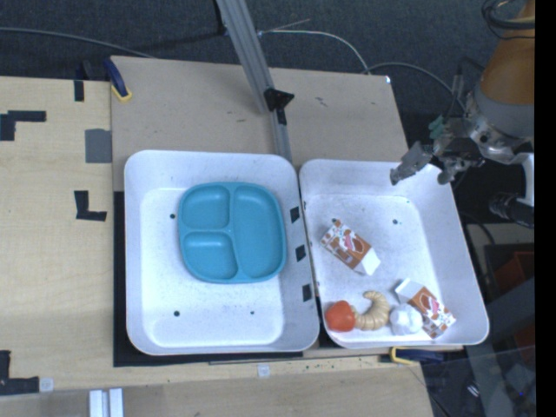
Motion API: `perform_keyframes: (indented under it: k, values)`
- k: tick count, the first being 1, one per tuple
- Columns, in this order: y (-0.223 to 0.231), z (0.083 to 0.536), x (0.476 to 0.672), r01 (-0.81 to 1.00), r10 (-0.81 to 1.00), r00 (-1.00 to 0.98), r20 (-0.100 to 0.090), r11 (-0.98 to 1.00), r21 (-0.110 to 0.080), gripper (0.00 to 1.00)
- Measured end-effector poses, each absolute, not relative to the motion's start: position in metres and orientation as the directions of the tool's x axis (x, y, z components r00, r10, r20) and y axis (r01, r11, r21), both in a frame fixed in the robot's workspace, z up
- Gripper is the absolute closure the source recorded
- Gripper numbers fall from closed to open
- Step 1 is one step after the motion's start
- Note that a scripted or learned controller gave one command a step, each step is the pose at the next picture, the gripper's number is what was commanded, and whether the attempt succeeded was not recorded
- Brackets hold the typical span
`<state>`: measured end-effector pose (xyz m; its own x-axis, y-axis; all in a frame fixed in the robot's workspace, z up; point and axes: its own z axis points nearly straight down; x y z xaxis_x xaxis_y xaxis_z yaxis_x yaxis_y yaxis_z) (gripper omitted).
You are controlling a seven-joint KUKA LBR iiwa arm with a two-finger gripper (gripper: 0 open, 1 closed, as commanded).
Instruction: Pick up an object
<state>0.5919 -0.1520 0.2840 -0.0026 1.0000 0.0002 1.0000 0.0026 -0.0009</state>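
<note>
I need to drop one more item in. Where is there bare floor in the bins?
Free: the right bin's far half, beyond the carton, and the left bin's near strip below the blue tray. Crowded: the right bin's near edge, around the croissant.

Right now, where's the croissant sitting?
The croissant lies near the front edge of the right bin, between the red tomato on its left and a small white object on its right.
</note>
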Motion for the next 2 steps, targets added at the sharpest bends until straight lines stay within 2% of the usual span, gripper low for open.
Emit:
perform_keyframes:
  k: [1,2]
  values:
    - [-0.152,0.284,0.592,1.0,1.0,-0.003,0.0,0.003,-0.001,0.0]
    - [-0.154,0.24,0.591,1.0,1.0,-0.001,-0.001,0.001,-0.006,0.0]
